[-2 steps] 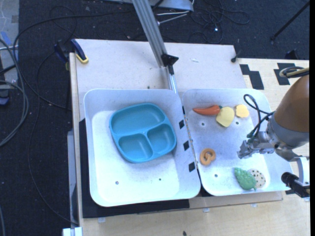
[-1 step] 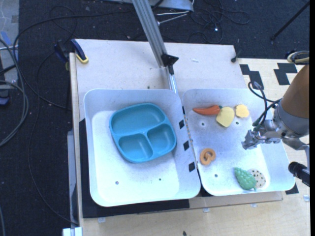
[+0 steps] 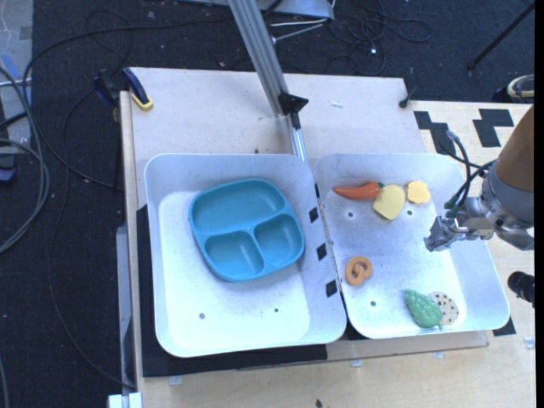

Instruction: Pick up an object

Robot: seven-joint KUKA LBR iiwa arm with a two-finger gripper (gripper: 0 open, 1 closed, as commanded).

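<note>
Step in hand, as judged: approach, before any grasp. The gripper point(image 3: 435, 238) hangs over the right side of the right bin point(image 3: 476, 291), above bare bin floor, with nothing seen between its fingers; whether they are spread or pressed together cannot be told at this resolution.

Candidate objects all lie in the right bin. A yellow piece point(image 3: 389, 202) and a smaller yellow piece point(image 3: 418, 192) sit at the upper middle, just beside an orange carrot-like item point(image 3: 357, 190). A pretzel-shaped ring point(image 3: 359, 270) lies at the bin's left, a green item point(image 3: 422, 308) touching a speckled disc point(image 3: 445, 305) at lower right.

The next move calls for choosing one target, centring over it and descending.

The left bin point(image 3: 170, 313) holds a blue divided tray point(image 3: 246, 228). Clustered items may hinder a clean grasp.
</note>
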